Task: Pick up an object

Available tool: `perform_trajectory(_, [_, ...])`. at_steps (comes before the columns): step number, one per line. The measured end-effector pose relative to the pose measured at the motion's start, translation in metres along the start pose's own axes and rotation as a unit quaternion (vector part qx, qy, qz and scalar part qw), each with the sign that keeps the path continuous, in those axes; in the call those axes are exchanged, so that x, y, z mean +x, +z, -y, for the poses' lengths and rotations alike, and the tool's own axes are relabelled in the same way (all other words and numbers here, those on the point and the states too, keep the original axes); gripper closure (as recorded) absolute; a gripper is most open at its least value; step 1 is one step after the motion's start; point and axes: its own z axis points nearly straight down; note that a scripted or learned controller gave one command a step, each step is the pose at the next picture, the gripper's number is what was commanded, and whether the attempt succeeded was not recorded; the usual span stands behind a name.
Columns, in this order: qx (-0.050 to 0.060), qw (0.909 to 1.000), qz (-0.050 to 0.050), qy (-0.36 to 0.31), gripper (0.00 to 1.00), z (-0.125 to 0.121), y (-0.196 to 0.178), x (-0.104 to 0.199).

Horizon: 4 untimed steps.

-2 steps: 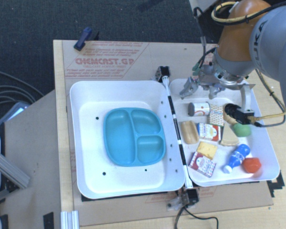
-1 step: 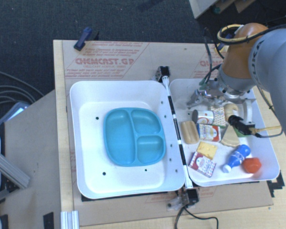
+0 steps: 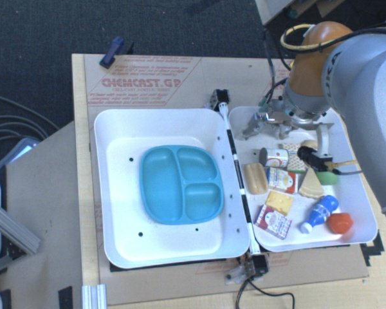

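My gripper (image 3: pixel 267 127) hangs over the far left part of the right bin (image 3: pixel 367 227), open, with bare bin floor between its fingers. Just in front of it lies a small dark-capped can (image 3: pixel 273 156). Nearer still are a tan bread-like piece (image 3: pixel 255 177), a red-and-white box (image 3: pixel 283 180), a yellow block (image 3: pixel 280 202) and a red-and-white carton (image 3: pixel 273 221). A blue bottle with a white cap (image 3: pixel 320 212) and a red-orange ball (image 3: pixel 340 223) lie at the near right. A tan wedge (image 3: pixel 312 184) sits beside a green piece (image 3: pixel 329 177).
The left bin (image 3: pixel 116 140) holds a blue divided plate (image 3: pixel 180 184). A black clamp (image 3: pixel 219 98) sits where the two bins meet at the back. The grey arm with its orange band (image 3: pixel 318 50) covers the right bin's far right corner.
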Motion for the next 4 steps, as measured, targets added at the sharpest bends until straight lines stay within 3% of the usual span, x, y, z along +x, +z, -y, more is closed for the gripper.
perform_trajectory(4, [0.001, 1.0000, 0.000, 0.000, 0.00, 0.0003, 0.0001, 0.0027])
